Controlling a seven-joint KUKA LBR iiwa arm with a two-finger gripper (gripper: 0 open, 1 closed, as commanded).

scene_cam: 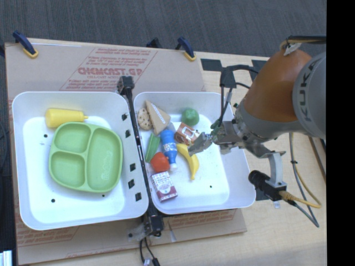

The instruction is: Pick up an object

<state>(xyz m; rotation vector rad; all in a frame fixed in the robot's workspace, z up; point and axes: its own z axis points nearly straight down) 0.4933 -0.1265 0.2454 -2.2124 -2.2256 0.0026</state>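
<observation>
The right bin (219, 190) holds several toy foods: a banana (190, 160), a blue bottle (169, 147), a red tomato (160, 163), a green ball (191, 116), a brown box (186, 133), a sandwich wedge (158, 117), a cookie (143, 118), a green pepper (152, 144) and a red carton (164, 185). My gripper (198, 143) hangs low over this bin, just right of the brown box and above the banana's upper end. Nothing is visibly held between its fingers.
The left bin (28, 198) carries a green divided plate (86, 156) and a yellow mustard bottle (65, 116). The arm's orange band (274, 90) and grey wrist overhang the right bin's right wall. Cables (299, 198) trail on the bench at the right.
</observation>
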